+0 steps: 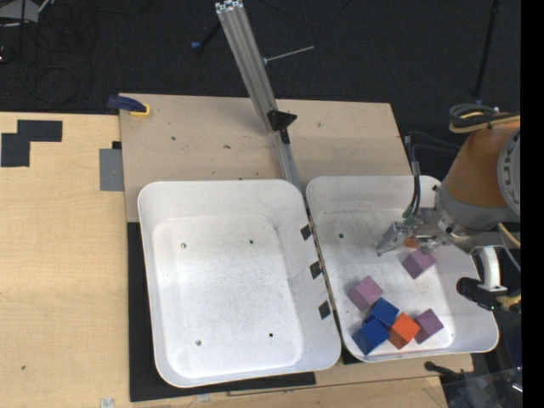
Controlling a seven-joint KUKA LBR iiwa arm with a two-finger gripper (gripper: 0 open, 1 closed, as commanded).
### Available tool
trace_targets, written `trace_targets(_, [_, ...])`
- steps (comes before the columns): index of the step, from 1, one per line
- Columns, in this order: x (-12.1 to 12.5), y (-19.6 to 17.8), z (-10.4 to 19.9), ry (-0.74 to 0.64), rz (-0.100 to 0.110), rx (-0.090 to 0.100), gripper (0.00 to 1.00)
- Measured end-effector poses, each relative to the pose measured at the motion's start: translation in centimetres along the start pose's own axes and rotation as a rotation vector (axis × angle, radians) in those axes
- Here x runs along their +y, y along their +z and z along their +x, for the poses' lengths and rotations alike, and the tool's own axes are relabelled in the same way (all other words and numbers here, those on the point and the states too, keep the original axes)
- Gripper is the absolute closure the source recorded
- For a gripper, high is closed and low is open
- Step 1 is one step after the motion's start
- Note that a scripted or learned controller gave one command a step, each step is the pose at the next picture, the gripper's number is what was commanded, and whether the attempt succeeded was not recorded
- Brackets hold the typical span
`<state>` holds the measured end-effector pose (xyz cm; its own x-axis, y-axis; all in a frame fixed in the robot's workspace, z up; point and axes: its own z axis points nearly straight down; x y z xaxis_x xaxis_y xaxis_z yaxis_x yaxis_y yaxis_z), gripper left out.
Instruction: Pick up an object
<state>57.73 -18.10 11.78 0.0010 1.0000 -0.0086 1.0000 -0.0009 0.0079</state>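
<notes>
My gripper [410, 238] hangs low over the right bin [340, 195], near its right side. A small orange patch [410, 243] shows right under the gripper's tip; whether it is a held object I cannot tell. A purple block [418, 263] lies just below and beside the gripper. Further toward the front of the bin sit another purple block [366, 291], two blue blocks [384, 311] [370, 336], an orange block [404, 330] and a third purple block [429, 323], packed close together.
The left bin [153, 202] stands beside the right one, with black clips [315, 269] along the shared rim. A slanted metal rail [253, 75] rises behind the bins. The arm's orange band [476, 168] is at the right.
</notes>
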Motion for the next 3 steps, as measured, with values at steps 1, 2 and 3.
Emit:
trace_targets(1, [0.0,-1.2,-0.1,0.006,0.000,0.002,1.00])
trace_targets(2, [0.0,-5.4,-0.4,0.005,0.007,0.008,1.00])
trace_targets(3, [0.5,-11.7,-0.4,-0.002,0.003,0.007,1.00])
